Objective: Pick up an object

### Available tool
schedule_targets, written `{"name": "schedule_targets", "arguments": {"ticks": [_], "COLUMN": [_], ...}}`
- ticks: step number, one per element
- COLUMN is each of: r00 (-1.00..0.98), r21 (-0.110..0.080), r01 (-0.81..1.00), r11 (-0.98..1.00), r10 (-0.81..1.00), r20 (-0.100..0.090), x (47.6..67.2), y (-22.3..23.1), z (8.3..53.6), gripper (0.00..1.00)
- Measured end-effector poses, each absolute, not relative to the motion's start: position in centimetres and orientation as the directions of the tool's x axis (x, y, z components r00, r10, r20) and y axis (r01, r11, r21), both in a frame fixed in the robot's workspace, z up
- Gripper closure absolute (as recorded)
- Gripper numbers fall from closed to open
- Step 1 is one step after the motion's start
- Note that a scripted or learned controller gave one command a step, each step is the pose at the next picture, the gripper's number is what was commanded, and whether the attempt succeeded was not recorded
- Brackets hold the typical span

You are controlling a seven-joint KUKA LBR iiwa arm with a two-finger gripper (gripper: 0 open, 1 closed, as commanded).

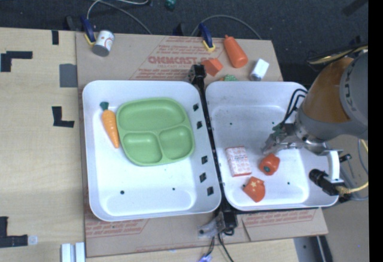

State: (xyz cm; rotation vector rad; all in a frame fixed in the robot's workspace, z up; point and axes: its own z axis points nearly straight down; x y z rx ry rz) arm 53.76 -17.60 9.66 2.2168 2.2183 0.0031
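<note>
A: What's the setting?
B: A cardboard sheet [179, 60] on a pale wooden bench, with dark carpet beyond.
A: And on it?
B: 2 glossy white bins [143, 207]. The left has 1 green divided plate [155, 130] and 1 toy carrot [110, 125].
A: The right?
B: 2 red-orange toys [269, 164], 1 pink card [239, 161].
A: The gripper [276, 138]?
B: Low, just above the round toy; whether it's open, I cannot tell.

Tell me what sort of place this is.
Probably a robotics lab bench for grasping trials: two white bins on cardboard hold toy food like a plastic carrot, cables trail across the floor, and a robot arm reaches in.
</note>
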Motion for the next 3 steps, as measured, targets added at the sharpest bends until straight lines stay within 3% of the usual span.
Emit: {"name": "schedule_targets", "arguments": {"ticks": [1,2,3], "r00": [-0.001,0.003,0.001], "r21": [0.005,0.009,0.006], "r01": [1.000,1.000,1.000], "r11": [0.001,-0.003,-0.001], "r10": [1.000,1.000,1.000], "r20": [-0.002,-0.008,-0.003], "x": [53.7,48.8,48.8], "y": [-17.6,-12.1,-11.9], "z": [9.6,8.7,9.6], "gripper": [0.00,0.00,1.00]}}
